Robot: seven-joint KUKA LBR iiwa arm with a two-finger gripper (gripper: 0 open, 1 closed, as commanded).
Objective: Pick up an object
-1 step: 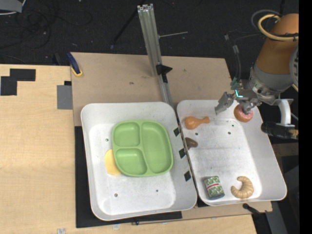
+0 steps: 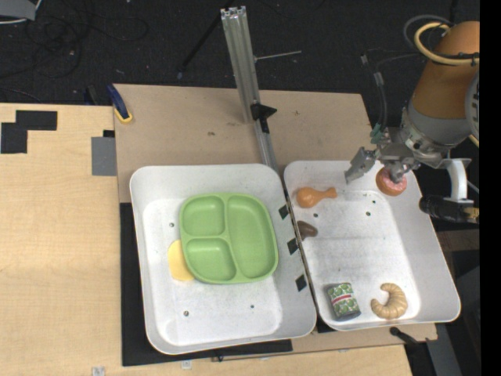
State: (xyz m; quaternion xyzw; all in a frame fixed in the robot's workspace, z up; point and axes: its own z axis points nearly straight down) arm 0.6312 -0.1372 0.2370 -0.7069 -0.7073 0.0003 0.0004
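So the gripper (image 2: 376, 165) was hovering over the far end of the right bin (image 2: 427, 261), and honestly I couldn't tell whether it was spread or closed from this angle. A pink donut-looking thing (image 2: 391, 181) sat right beside it, basically touching, on the arm's side. The orange drumstick toy (image 2: 314, 197) lay a bit further from the donut, toward the left bin (image 2: 149, 233), long axis running roughly across the bin. The brown piece (image 2: 307, 229), the green can (image 2: 342, 301) and the croissant (image 2: 391, 300) were all well away from the donut at the near end. My guess: the donut was the closest pick.
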